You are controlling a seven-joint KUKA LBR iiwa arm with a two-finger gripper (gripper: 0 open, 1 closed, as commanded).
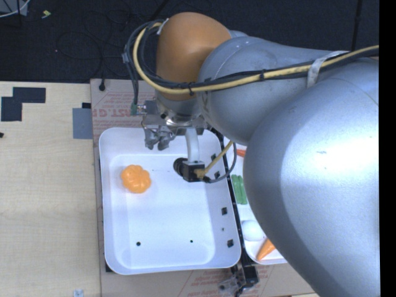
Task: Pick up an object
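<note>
Down in the left bin (pixel 117 252) lies an orange, lumpy, pumpkin-like object (pixel 135 179), resting on the white floor to the left of the gripper (pixel 158 142) and a little nearer the camera, well apart from it. That gripper hangs over the far edge of the same bin, beneath the orange band (pixel 185 45) of the arm (pixel 309 166); its fingers are a small grey blur, and whether they are apart or together cannot be told. Nothing is seen between them. Just to the gripper's right, a black fitting (pixel 189 169) with a yellow cable (pixel 216 159) dangles over the bin floor.

Much is hidden. The arm's grey bulk covers most of the right bin (pixel 272 260), leaving a narrow strip in which a green object (pixel 239 189), a white object (pixel 252 231) and an orange tip (pixel 267 249) show, each cut off by the arm. Brown cardboard (pixel 114 107) lies under the bins on the counter (pixel 43 184); red lettering on it beyond the gripper's left reads upside down and is partly covered, too broken to read with certainty
</note>
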